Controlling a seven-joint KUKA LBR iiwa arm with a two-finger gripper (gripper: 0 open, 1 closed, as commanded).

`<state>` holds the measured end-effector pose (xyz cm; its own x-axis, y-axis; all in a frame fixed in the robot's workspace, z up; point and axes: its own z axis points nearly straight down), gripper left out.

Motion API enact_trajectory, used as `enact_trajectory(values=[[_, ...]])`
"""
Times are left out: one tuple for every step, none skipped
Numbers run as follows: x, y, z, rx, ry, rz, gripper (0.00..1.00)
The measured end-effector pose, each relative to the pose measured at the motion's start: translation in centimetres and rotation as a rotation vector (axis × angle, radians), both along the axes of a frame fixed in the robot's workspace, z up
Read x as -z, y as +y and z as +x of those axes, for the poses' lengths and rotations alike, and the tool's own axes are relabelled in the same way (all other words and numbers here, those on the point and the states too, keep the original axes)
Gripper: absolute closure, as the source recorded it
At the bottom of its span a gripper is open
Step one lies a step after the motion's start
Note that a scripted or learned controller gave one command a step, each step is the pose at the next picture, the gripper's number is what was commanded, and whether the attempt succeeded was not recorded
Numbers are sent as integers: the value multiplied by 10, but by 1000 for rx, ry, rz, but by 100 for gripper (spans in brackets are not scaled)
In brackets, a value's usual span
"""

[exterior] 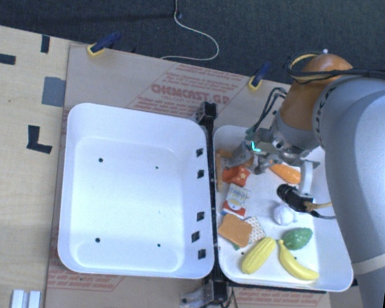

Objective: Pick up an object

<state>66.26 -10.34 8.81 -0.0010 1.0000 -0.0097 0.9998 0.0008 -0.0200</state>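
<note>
– Grey arm with an orange band, reaching in from the right. Its tool [259, 151] hangs low over the far left part of the right bin [332, 253]. I cannot tell whether the tool is spread or pressed together.

– What is closest to it?

– A small red-orange piece [236, 173], just beside the tool and near the wall shared with the left bin [126, 204]. It is the likeliest thing to pick. An orange carrot [286, 173] lies near the tool's other side.

– How would that piece handle?

– It looks like toy food: probably light, stiff and smooth, so it could slip. Its shape is unclear, so I would judge a pinch across its narrower width safest, keeping clear of the bin wall.

– And further out?

– A white packet with red print [238, 197], then a tan square slab [235, 230]. Along the near edge lie a yellow corn cob [258, 255] and a banana [298, 266], almost touching. A green lump [298, 238] and a small white ball [283, 215] sit just behind them. Both bins rest on cardboard on a pale wooden desk [0, 177].
</note>
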Motion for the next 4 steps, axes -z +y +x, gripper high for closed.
enact_trajectory(values=[[-7,0,-1,-1,5,0,100],[-7,0,-1,-1,5,-1,0],[-14,0,-1,-2,10,0,100],[-14,0,-2,-2,10,-1,0]])
